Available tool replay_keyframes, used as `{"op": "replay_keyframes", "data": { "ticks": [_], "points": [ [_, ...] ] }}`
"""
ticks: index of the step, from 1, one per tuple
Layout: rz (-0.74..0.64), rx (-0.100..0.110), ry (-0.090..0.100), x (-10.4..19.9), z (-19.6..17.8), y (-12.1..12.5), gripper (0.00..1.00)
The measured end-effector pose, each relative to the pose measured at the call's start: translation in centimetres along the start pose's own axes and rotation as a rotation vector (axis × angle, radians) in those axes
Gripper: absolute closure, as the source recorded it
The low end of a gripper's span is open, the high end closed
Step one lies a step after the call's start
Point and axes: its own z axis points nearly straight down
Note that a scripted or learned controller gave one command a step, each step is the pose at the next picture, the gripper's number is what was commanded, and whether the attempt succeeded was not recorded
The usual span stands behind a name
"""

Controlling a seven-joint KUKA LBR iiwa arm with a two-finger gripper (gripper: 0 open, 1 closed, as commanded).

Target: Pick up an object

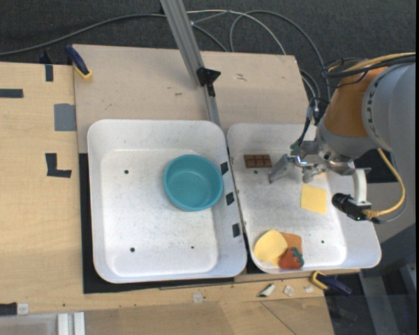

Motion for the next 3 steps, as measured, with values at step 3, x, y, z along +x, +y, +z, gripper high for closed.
{"op": "replay_keyframes", "data": {
  "ticks": [3],
  "points": [
    [0.0, -0.011, -0.002, 0.3, -12.4, 0.7, 1.0]
  ]
}}
